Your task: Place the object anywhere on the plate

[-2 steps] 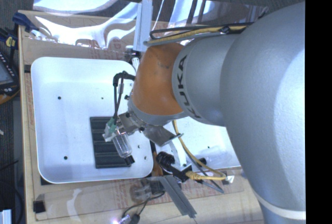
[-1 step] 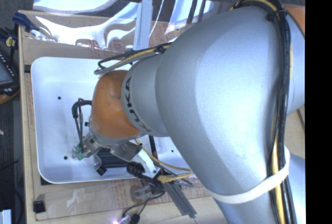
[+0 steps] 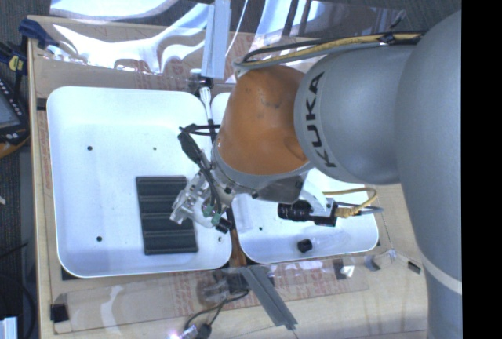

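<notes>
The dark ribbed plate (image 3: 166, 214) lay flat in the near half of the left bin (image 3: 78, 173), a rectangle with its long axis running far to near and its near short edge close to the bin's near rim. Bare white floor stretched to its left and on its far side, leaving open room there. The pincer (image 3: 190, 205) sat over the plate's right edge, close to the wall between the two bins; whether it was wide, narrow or held anything could not be told. The grey arm (image 3: 369, 118) with its orange band (image 3: 263, 122) covered most of the right bin (image 3: 345, 239), where a small dark object (image 3: 304, 246) lay near the near rim on the desk (image 3: 157, 298).
</notes>
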Controlling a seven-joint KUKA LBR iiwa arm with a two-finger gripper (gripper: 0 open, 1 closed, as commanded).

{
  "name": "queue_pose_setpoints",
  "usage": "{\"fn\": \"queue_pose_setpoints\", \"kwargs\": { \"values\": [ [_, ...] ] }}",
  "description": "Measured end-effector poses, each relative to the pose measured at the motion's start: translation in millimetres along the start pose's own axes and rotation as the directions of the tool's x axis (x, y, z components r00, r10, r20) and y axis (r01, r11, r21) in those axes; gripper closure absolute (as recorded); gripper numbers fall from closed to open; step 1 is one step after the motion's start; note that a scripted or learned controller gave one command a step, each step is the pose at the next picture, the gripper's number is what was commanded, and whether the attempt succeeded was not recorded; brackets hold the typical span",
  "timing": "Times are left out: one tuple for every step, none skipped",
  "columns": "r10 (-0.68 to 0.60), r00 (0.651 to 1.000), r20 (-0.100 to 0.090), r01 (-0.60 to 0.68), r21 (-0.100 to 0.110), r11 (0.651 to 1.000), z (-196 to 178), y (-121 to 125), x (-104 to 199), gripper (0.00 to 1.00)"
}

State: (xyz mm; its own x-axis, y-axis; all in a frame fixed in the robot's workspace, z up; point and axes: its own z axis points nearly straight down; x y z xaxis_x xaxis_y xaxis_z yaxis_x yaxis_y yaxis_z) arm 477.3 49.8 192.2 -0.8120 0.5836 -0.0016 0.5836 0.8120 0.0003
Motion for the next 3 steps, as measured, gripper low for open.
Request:
{"fn": "queue_pose_setpoints", "kwargs": {
  "values": [
    [0.13,0.992,-0.006,-0.13,0.007,0.992,91,70,23,1.0],
    [-0.087,0.996,-0.006,0.087,0.002,0.996,101,52,39,1.0],
    [0.25,0.968,-0.002,-0.25,0.003,0.968,101,89,65,1.0]
  ]
}}
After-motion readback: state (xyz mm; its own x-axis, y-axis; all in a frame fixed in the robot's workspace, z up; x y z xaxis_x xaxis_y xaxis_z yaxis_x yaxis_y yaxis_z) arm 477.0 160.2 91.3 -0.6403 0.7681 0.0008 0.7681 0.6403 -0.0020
